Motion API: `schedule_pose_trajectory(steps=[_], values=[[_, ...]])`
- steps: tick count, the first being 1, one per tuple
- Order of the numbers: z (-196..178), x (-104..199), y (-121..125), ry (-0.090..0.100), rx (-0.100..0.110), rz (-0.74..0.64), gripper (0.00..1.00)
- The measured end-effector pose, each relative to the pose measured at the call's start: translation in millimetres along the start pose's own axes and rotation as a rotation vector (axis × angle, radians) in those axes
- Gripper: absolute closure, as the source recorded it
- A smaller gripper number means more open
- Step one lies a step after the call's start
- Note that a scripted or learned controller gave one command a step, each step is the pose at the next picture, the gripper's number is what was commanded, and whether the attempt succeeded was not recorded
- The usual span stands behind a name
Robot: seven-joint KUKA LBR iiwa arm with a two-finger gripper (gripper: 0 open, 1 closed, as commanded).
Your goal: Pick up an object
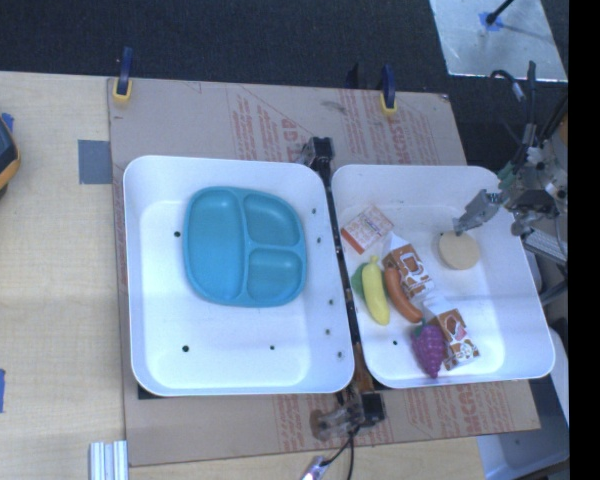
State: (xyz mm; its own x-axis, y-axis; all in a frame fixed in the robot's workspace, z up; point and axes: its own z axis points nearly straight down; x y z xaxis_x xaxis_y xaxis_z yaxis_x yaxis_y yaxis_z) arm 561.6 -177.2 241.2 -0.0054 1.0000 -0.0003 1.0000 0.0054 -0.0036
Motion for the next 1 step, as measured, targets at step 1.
schedule_pose_trajectory(steps=[1], values=[[76.8, 51.2, 20.1, 0.000, 0.002, -0.001, 0.00]])
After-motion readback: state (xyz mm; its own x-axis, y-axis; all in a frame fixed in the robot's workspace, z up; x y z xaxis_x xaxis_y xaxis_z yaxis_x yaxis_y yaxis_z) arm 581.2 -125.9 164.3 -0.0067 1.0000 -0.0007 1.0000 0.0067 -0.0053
